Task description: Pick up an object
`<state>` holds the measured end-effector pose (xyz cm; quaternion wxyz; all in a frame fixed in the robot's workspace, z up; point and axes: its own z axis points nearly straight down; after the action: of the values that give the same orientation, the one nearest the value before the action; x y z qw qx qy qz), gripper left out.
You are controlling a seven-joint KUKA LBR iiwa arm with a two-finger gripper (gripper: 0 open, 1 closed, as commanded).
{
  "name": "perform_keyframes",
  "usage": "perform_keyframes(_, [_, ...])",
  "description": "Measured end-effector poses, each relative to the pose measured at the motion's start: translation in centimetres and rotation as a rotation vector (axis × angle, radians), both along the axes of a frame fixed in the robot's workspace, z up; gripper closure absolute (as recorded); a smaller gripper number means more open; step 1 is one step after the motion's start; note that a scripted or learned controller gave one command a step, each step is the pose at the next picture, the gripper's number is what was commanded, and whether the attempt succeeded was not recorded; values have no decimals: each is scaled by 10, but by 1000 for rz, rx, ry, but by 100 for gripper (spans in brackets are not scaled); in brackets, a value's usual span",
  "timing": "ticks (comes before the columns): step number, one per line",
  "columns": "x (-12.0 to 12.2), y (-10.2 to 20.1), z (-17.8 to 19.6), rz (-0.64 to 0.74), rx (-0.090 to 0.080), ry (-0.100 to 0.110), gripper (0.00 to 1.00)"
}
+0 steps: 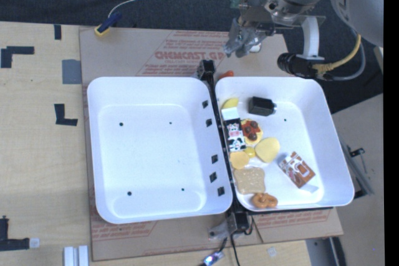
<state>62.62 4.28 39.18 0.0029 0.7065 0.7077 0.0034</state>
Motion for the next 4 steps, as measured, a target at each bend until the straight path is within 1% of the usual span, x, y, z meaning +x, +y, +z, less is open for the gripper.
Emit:
perform_keyframes(1, [0,1,3,1,-1,10,100])
perform_keyframes(2, [0,1,12,3,-1,12,100])
perform_keyframes(3, [10,4,127,1,0,-4,100])
perform_keyframes(4, [27,-24,-101,-3,-3,27,100])
